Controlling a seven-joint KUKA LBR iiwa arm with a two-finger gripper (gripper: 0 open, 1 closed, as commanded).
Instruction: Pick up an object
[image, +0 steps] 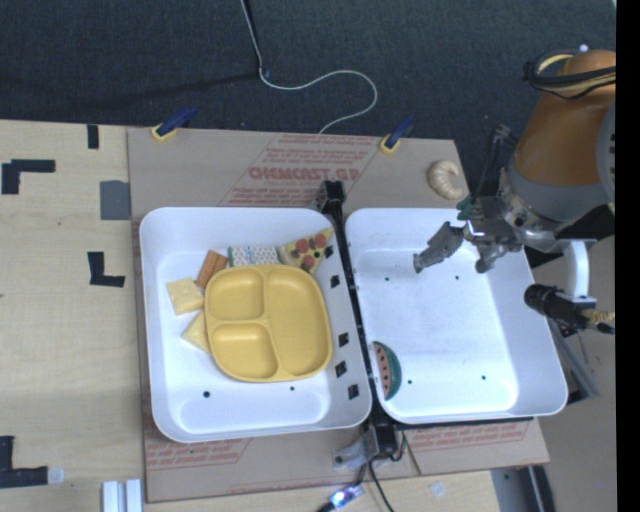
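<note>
We see the arm (560, 130) reaching in from the right edge of the tabletop (60, 300), with its hand (458, 252) poised over the far part of the right bin (520, 390). The two fingers are spread apart, one dark finger (432, 250) angled toward the divider between the bins and the other (487, 260) nearer the bin's right wall; nothing lies between them, so the hand holds nothing.

We judge the task to be at its start: no object is lifted, and the grasp itself remains to be made. The nearest candidate in the right bin is a small watermelon-slice toy (386, 368), lying against the bin's left wall toward the near corner, well apart from the hand. The left bin (170, 400) carries the rest: a yellow divided plate (268, 322) at its centre, with several flat pieces tucked around and partly beneath its far and left rims, among them a pale cracker-like square (185, 296) and a brown strip (210, 268).

Several things stay uncertain. The plate covers parts of the pieces under it, so we cannot name them all. The watermelon-slice toy is half hidden by the bin wall. We cannot judge how high the hand hangs above the bin floor. A rounded beige object (448, 180) rests on the cardboard beyond the right bin; its identity is unclear.
</note>
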